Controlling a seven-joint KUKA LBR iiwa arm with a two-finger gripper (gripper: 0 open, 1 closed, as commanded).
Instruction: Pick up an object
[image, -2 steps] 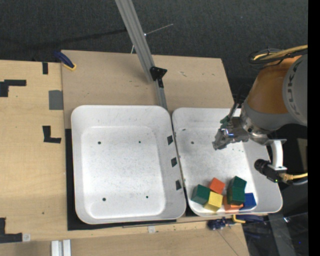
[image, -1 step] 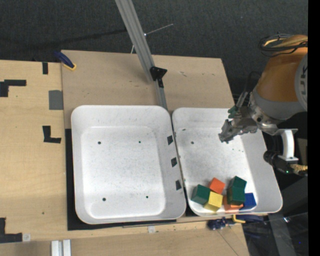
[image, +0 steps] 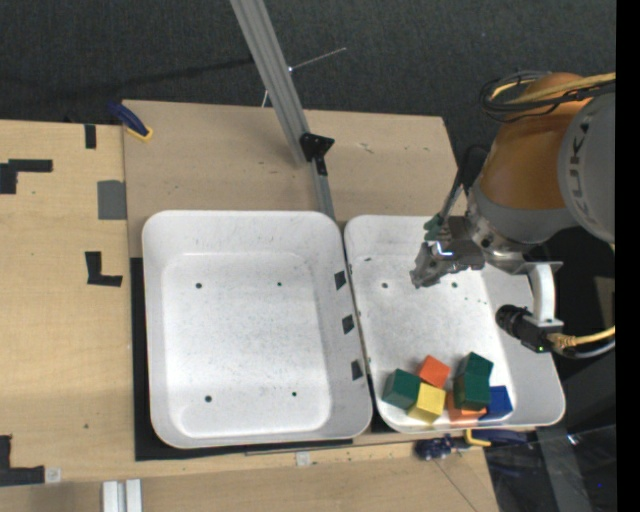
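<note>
Gripper: hangs over the far half of the right bin, toward that bin's far-left part, at the end of the grey arm with the orange band, reaching in from the view's right. Points down at bare white bin floor. Spread or pressed together: impossible to tell, just one dark, blurred shape from this angle.

Blocks: all gathered at the near end of the same bin, well apart from the gripper tip, across a stretch of bare floor.
- Green block: at the view's left of the cluster, near the bin's near-left corner.
- Orange block: just beyond the green one and to its right, touching or nearly so.
- Yellow block: close to the near rim, tucked against the green one, just nearer than the orange.
- Dark green block: to the right of the orange, tallest of the cluster, slightly tilted.
- Blue block: at the cluster's right end, by the near-right corner.
- Orange-red block: low between yellow and blue, partly hidden under the dark green one; exact shape unclear.

Left bin: alongside, rim against the right bin's along the shared edge. Both set on a dark mat on the tan bench. Slanted metal pole: down from the top of the view to a black clamp near the far end of that shared edge.
</note>
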